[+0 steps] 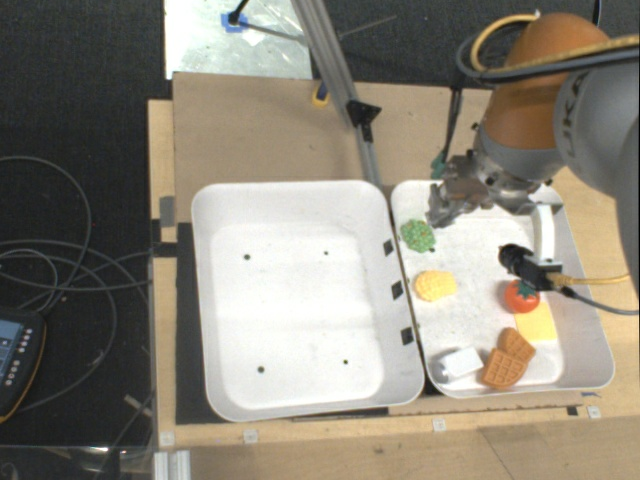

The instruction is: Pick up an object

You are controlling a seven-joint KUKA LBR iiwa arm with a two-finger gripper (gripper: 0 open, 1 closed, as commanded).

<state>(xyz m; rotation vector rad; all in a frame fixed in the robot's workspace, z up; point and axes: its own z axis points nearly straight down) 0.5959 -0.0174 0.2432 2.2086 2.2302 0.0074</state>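
Hand [441, 211] perhaps touching green broccoli [418, 235].

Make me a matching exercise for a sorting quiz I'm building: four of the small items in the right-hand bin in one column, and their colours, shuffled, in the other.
Items:
1. broccoli piece, just below the gripper
2. corn piece, near the bin's left wall
3. waffle piece, near the front edge
4. small block, left of the waffle piece

Colours:
A. white
B. yellow
C. green
D. orange-brown

Pairs: 1-C, 2-B, 3-D, 4-A

All four lie in the right bin.
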